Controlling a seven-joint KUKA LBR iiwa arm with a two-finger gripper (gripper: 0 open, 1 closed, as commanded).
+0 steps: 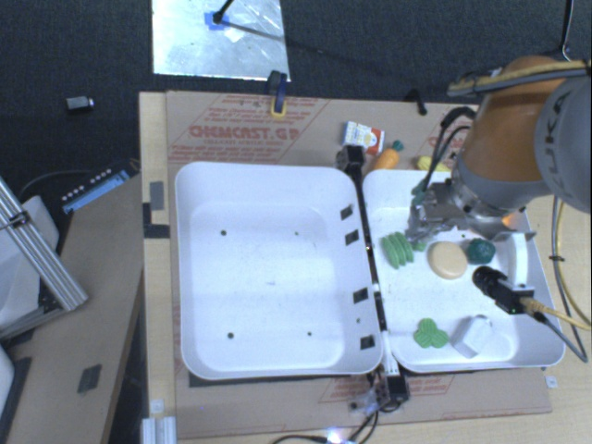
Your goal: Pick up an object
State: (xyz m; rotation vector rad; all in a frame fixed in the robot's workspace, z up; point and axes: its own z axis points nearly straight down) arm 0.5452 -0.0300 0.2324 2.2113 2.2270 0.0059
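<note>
Green ridged piece (399, 249): it lay just beside your gripper (424, 231).
Fingers: you could not tell their state.
Advice: centre over one piece before closing.

table (92, 276): tan top, carries a printed cardboard sheet (240, 129).
cardboard sheet: lies flat on the table; two white bins side by side on it.
left bin (268, 266): touching the right bin (467, 289) along the middle.
back edge of sheet: yellow-and-blue clamp (277, 93); small white-and-red carton (363, 136).
</note>
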